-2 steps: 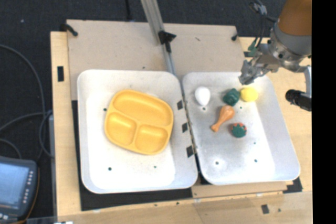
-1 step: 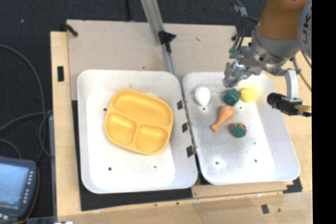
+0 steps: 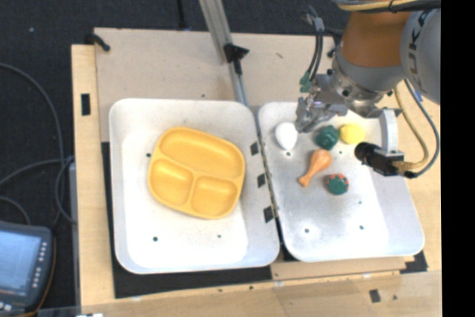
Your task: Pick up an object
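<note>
In the right bin (image 3: 371,226) lie several small toy foods: a white egg-like piece (image 3: 286,135), a dark green piece (image 3: 326,136), a yellow round piece (image 3: 352,134), an orange drumstick (image 3: 315,166) and a green-and-red piece (image 3: 338,184). My gripper (image 3: 306,119) hangs low over the bin's far left part, just above and right of the white piece and left of the dark green piece. I see nothing between its fingers, and their spacing is unclear from this angle.
The left bin (image 3: 133,234) holds a yellow divided plate (image 3: 196,172). A slanted metal pole (image 3: 211,7) rises behind the bins. The arm's orange band (image 3: 386,11) and cables loom over the right bin's far side. A black part (image 3: 375,156) sticks out near the yellow piece.
</note>
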Available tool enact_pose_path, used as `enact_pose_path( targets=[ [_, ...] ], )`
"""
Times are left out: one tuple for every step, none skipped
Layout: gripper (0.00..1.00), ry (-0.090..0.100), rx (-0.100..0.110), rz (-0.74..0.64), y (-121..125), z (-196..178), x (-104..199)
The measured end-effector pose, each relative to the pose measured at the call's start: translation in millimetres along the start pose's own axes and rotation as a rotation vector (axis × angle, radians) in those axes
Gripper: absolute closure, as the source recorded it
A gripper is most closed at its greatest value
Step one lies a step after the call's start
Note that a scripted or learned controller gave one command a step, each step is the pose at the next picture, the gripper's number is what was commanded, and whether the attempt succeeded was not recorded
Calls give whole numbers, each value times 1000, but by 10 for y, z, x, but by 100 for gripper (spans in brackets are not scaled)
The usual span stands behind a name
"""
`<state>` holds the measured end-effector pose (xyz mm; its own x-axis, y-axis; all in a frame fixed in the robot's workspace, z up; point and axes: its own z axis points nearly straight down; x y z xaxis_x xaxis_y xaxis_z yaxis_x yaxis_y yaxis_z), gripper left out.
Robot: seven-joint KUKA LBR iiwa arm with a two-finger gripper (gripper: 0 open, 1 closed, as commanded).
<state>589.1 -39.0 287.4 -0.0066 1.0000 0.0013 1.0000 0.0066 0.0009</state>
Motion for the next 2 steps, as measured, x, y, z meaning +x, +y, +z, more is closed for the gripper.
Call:
enact_pose_path(
  targets=[
    [100,0,0,0,-216,14,487],
    [100,-1,2,0,-342,255,977]
  ],
)
